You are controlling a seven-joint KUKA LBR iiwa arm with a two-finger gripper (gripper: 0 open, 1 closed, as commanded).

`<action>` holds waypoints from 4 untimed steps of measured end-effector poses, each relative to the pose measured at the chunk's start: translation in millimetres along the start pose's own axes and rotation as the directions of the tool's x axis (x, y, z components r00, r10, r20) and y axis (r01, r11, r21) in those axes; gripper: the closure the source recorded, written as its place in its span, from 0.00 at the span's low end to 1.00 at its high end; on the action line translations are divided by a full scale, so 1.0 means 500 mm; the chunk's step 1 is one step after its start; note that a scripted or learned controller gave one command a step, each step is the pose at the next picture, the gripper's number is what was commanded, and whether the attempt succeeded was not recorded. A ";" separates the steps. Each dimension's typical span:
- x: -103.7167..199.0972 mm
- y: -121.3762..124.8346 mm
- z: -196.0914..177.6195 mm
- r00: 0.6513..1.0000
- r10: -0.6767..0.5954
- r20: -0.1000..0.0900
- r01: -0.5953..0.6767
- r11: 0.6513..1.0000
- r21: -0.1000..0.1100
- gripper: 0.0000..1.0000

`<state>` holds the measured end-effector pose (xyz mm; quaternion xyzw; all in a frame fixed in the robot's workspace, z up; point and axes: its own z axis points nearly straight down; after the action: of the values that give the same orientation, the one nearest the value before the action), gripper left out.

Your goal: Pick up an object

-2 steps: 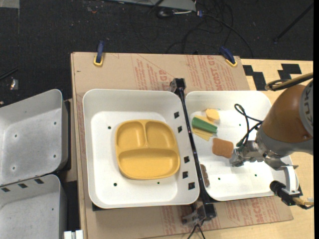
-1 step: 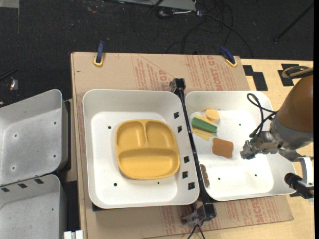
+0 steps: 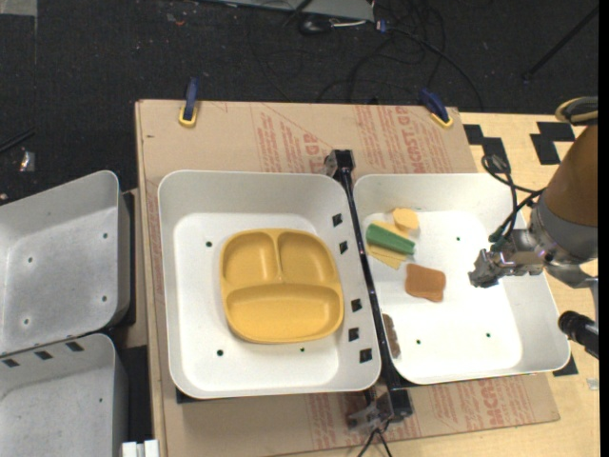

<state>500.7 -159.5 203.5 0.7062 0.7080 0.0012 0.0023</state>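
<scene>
In the right bin [image 3: 495,350] lie three small objects near its left wall: a pale yellow piece [image 3: 406,220], a green and yellow block [image 3: 389,243] and a brown piece [image 3: 425,282]. My gripper [image 3: 483,271] hangs low over the right side of that bin, a short way right of the brown piece and apart from it. Nothing shows between its tips. The left bin [image 3: 190,284] holds a yellow divided plate [image 3: 282,286].
Two blue-and-yellow clamps [image 3: 190,103] [image 3: 436,108] hold the cardboard board at its far edge. A black divider [image 3: 362,274] runs between the bins. Grey trays [image 3: 57,255] lie off the bench to the left. Cables trail by the wrist.
</scene>
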 end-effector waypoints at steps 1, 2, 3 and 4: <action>0.014 -0.007 -0.095 1.000 -0.001 0.001 0.001 1.000 -0.001 1.00; 0.119 -0.007 -0.101 1.000 -0.005 -0.003 0.005 1.000 0.004 1.00; 0.238 0.026 -0.100 1.000 -0.006 -0.003 0.006 1.000 0.004 1.00; 0.327 0.030 -0.100 1.000 -0.004 -0.002 0.004 1.000 0.004 1.00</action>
<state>515.1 4.1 253.2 0.7048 0.7094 0.0004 0.0001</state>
